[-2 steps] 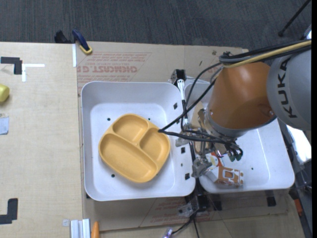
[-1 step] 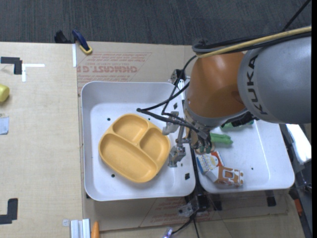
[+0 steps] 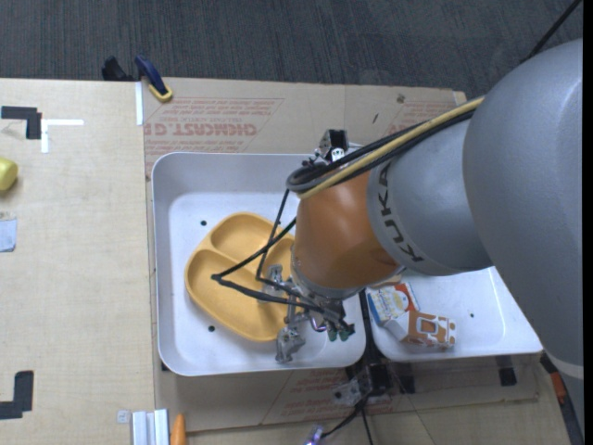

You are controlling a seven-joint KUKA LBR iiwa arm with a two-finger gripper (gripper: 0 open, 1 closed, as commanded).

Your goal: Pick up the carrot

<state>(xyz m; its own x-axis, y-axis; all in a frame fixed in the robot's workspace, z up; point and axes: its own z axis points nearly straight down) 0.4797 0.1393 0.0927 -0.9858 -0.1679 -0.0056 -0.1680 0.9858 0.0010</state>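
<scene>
Claw (image 3: 292,341), grip state unclear, low in left bin (image 3: 185,179) by yellow plate (image 3: 222,276); no carrot seen w/ arm blocking, risk: empty grab.

A pale wooden bench (image 3: 74,276) carries everything, and beyond its far edge lies dark carpeted floor (image 3: 278,17). A flattened sheet of brown cardboard (image 3: 213,123) with red printing lies on the bench, and the two shallow white bins sit on it side by side: the left bin (image 3: 176,248) in plain sight, the right bin (image 3: 491,327) largely hidden beneath the arm. Black tape marks (image 3: 23,119) stick to the bare wood at the far left and near left, with a strip of white tape (image 3: 63,123) beside the far one. A small yellow object (image 3: 6,174) rests at the left edge, and a blue-and-yellow clamp (image 3: 153,77) grips the far edge near the cardboard's corner.
</scene>
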